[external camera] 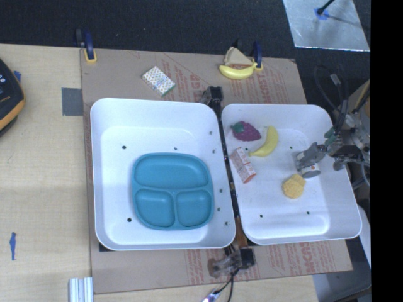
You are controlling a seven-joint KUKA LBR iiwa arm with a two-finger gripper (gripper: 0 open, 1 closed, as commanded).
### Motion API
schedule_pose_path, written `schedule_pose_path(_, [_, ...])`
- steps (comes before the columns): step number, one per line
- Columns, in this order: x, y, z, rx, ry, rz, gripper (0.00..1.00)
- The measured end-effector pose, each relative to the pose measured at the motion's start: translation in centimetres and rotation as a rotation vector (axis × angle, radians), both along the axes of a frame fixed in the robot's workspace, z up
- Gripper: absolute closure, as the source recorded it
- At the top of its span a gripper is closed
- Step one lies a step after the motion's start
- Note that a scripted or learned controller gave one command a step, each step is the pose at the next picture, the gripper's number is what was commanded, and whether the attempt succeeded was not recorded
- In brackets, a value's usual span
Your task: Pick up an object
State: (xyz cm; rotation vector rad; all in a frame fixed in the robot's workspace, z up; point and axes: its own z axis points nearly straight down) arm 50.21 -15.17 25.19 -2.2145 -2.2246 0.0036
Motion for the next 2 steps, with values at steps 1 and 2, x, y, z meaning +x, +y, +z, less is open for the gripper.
schedule_pose_path(1, [0.7,-1.9,-7.8,-0.001,0.001,0.000,0.00])
schedule_pose_path(2, [1.2,-1.7,-16.1,0.000,0.001,0.001,0.00])
